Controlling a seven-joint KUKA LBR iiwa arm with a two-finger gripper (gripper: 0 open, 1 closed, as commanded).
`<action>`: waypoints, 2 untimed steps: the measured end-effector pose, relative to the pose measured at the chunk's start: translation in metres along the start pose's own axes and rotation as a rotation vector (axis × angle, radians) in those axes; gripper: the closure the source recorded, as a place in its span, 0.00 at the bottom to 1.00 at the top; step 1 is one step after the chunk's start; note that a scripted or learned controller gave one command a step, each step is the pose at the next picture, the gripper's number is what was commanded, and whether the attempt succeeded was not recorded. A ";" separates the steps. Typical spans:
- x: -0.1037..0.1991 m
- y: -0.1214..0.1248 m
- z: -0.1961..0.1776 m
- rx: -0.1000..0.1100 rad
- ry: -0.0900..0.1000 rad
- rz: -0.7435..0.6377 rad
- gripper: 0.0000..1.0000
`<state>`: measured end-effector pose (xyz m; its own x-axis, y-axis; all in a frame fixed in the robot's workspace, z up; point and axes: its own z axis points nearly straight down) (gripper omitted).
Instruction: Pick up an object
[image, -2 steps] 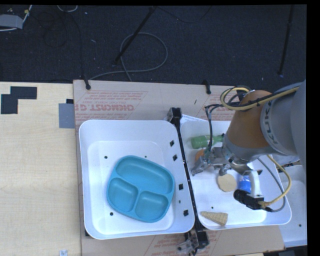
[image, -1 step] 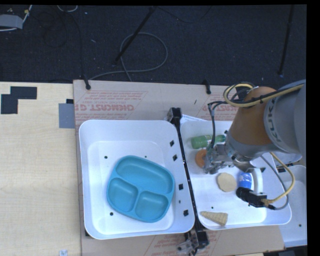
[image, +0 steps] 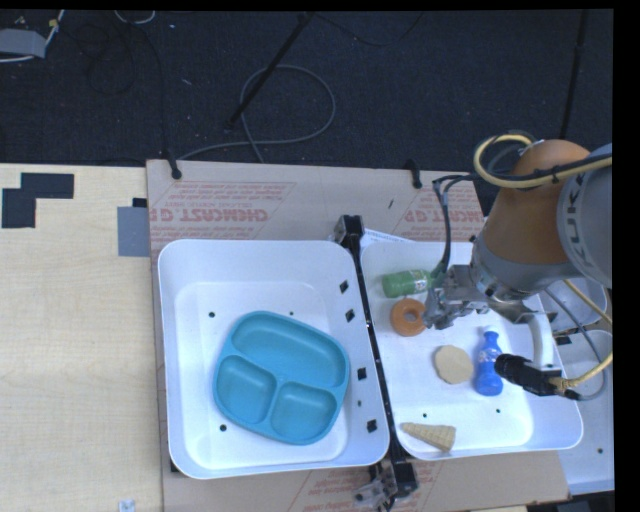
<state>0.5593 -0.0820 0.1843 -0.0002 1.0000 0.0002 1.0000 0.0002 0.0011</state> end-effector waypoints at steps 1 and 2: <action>-0.009 0.008 -0.054 -0.002 -0.001 0.001 1.00; -0.010 0.009 -0.105 -0.001 -0.001 0.000 1.00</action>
<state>0.5680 -0.0924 0.2895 -0.0002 1.0000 -0.0005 1.0000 0.0002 0.0023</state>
